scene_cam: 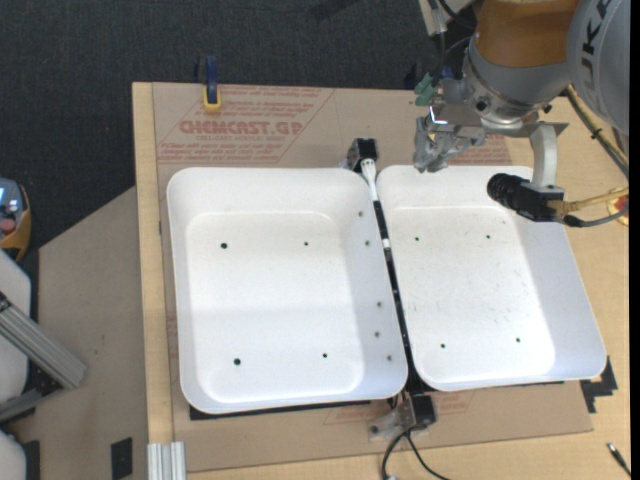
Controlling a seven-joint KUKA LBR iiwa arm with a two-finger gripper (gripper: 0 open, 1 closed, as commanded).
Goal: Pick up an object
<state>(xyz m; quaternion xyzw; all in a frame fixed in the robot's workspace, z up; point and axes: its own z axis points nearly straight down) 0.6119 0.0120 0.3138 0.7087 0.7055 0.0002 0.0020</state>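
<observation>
Bench (250, 128): brown board w/ red print, top-left of centre.

Left bin (190, 298): shallow, white, four dark dots on floor.

Right bin (560, 308): same type, just beside left bin, rims touching along the middle; fine dark specks on floor plus dots.

Black strip (385, 258): runs along seam btwn bins; clips at far end (361, 152) and near end (415, 411).

Blue/yellow clamp (209, 81): on far edge of board, upper left.

Arm (530, 18): grey, orange band, enters from upper right.

Gripper (436, 158): above far-left corner of right bin, pointing down; fingers look close together, nothing seen btwn them.

Black cylindrical part (520, 196): beside gripper on a white bracket, over far edge of right bin.

Object to pick: can't make out any in either bin; location can't be told.

Metal rail (40, 348): lower left, off the board.
</observation>
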